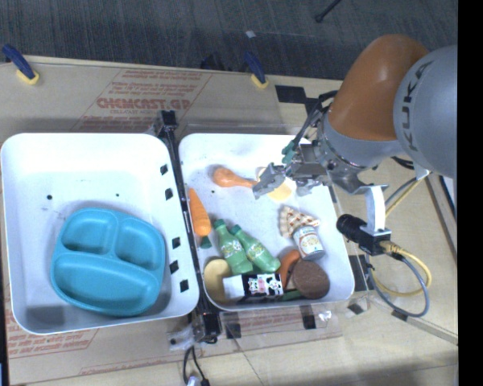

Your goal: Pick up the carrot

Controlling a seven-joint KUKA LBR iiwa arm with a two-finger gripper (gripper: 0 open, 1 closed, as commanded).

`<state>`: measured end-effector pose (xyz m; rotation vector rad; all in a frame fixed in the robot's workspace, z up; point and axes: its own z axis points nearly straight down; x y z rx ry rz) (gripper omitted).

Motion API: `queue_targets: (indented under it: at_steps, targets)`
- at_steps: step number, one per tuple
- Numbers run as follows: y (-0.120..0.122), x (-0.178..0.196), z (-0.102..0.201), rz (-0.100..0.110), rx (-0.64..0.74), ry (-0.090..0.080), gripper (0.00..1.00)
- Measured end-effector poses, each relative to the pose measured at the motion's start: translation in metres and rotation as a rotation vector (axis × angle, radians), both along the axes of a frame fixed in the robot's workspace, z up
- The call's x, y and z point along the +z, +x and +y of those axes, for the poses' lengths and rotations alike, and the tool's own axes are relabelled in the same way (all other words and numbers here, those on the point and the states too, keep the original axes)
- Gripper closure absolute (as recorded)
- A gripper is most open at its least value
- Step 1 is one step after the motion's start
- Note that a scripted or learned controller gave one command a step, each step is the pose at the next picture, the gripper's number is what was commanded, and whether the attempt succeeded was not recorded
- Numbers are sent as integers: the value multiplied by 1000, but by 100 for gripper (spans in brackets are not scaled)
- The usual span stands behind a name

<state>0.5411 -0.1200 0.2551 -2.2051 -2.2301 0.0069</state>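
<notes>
Nearest the camera, along the front wall of the right bin (249, 143), a black-and-white carton (262, 285) lies flat, with a brown disc (310, 278) just to its right and a pale round piece (216, 270) at its left end; behind those, two green bottles (243, 248) lie side by side at a slant, and a small can (309, 241) stands by the right wall with a waffle-patterned wedge (296, 219) just behind it; an orange lump (291, 260) sits between the bottles and the disc; the carrot (198, 213) lies against the bin's left wall, long axis running front to back, its lower end close by the nearer bottle, nothing touching it from above; in the left bin (32, 155) a blue sectioned plate (109, 260) rests toward the front; further back in the right bin, a drumstick (232, 178) lies on the floor, and the gripper (267, 181) hangs just to its right, over a pale yellow piece (282, 190), well apart from the carrot; nothing is visible between its tips, and how far they are spread I cannot tell from here; beyond the bins, two blue clamps (20, 64) sit on the cardboard edge.
</notes>
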Motion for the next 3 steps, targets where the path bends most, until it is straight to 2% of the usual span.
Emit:
queue_targets:
  at_steps: [1, 2, 3]
  targets:
    - [77, -103, 13, 9, 19, -3, 0]
    - [83, -163, 24, 6, -152, -1, 0]
    - [58, -165, 25, 8, -504, -2, 0]
